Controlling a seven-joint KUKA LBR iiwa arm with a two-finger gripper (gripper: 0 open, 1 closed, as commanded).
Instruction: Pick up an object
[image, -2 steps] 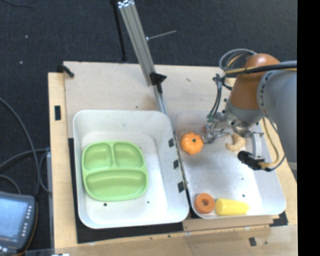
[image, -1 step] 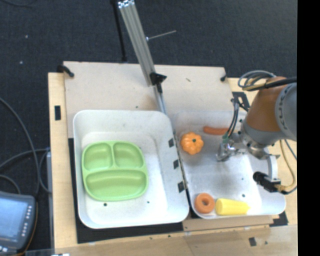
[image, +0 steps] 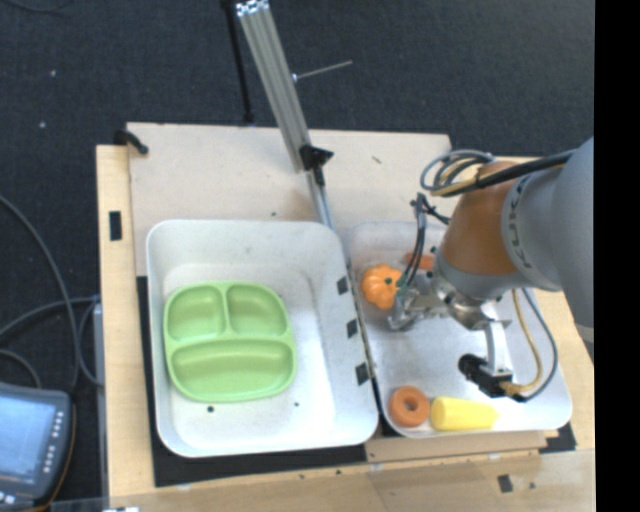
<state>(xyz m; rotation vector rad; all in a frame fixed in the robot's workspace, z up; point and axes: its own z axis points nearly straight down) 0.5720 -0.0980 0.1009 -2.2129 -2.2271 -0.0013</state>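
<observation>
1. The likeliest target is the small orange pumpkin-shaped toy (image: 379, 286), which lies near the far left corner of the right bin (image: 555, 405), close to the wall that divides the two bins.
2. The gripper (image: 402, 312) is low in that bin, just beside the pumpkin toy on its near side — touching or almost touching it; I cannot tell which.
3. How far the gripper is open cannot be told, as the wrist and its cables cover that part, and nothing can be seen held in it.
4. The step in hand, as I judge it, is the reach or the closing on the toy; the lift is not yet done, since the toy rests on the bin floor.
5. The next move calls for the gripper to be centred over the toy rather than beside it, then a firm closing and a straight lift — the round body could slip sideways toward the bin wall.
6. Count in the right bin: one pumpkin toy, one orange ring (image: 408, 405) and one yellow block (image: 463, 413), the last two lying side by side along the near edge.
7. Count in the left bin (image: 190, 245): one green divided plate (image: 229, 340), with three compartments.
8. The arm (image: 520, 235) reaches over the right bin's far right corner.
</observation>
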